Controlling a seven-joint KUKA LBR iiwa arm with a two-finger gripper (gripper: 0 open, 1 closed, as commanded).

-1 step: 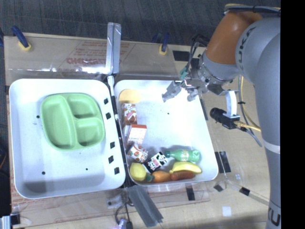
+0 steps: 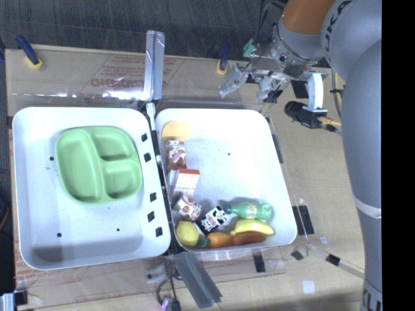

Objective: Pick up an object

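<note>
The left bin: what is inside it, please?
Inside the left bin lies one green tray with three compartments, and nothing is in them. The bin floor under the tray is covered, so whatever might be beneath cannot be seen.

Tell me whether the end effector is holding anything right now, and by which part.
Nothing is held. The end effector hangs open above the back rim of the right shallow white bin, with nothing between its fingers.

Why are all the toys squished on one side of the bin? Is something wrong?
Nothing looks broken or spilled. The toys just crowd the right bin's left wall and near edge: the banana, green bottle, lemon and red carton. The green tray lies flat in the left bin. The gripper hangs above the far edge.
</note>
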